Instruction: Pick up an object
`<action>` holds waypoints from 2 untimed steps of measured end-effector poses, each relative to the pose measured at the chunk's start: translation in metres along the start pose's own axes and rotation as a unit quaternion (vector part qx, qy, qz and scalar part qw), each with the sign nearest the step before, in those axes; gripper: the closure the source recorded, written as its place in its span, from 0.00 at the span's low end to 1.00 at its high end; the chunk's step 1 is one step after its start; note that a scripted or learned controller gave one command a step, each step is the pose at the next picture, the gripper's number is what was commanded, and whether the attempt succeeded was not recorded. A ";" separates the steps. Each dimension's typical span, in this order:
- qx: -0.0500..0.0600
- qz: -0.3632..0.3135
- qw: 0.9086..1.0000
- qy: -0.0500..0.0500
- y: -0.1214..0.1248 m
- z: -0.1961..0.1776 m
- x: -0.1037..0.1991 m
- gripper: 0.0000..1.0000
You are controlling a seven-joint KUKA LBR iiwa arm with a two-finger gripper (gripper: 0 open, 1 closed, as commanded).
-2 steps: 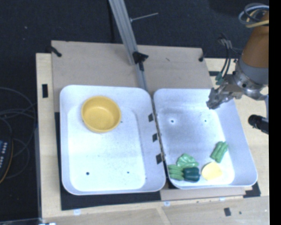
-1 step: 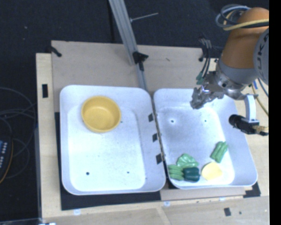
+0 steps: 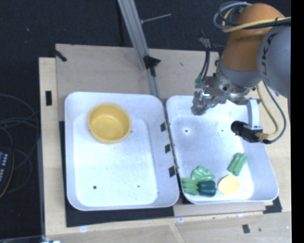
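Looking down at a slant, we see a bench (image 3: 106, 70) bearing two shallow white bins side by side. The left bin (image 3: 116, 181) holds a yellow bowl (image 3: 109, 122) sitting upright toward its far left corner, well apart from everything else. The right bin (image 3: 213, 140) holds a small heap of items pressed into its near edge: a light green piece (image 3: 201, 173) and a dark green piece (image 3: 207, 188) touching one another, a pale yellow round item (image 3: 229, 185) just beside them, and a ribbed green item (image 3: 237, 163) lying tilted a little farther back. We judge they sit bunched there simply because loose things end up against the bin wall.

The arm (image 3: 248, 39), grey with an orange band, reaches in from the right and hangs its gripper (image 3: 201, 105) over the far left corner of the right bin. We cannot tell how its fingers stand; they are too small and dark to read, and we see nothing held between them.

The nearest candidates to pick up, the cluster in the right bin, lie well apart from the gripper, toward the near edge of the same bin. The bare middle of the bin lies between them. We judge the pick has not yet been made, and the gripper would need to travel toward us and descend to reach any of them.
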State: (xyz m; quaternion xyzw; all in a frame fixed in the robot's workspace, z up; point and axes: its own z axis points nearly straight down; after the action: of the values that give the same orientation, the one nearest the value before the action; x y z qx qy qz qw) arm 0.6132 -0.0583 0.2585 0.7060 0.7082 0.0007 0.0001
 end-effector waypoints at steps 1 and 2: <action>0.000 0.000 1.000 0.000 -0.003 -0.005 0.050 1.00; 0.000 0.000 1.000 0.000 -0.001 -0.005 0.095 1.00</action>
State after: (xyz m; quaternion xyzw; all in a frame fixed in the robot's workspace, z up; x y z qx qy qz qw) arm 0.6121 0.0371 0.2634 0.7058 0.7084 0.0004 -0.0002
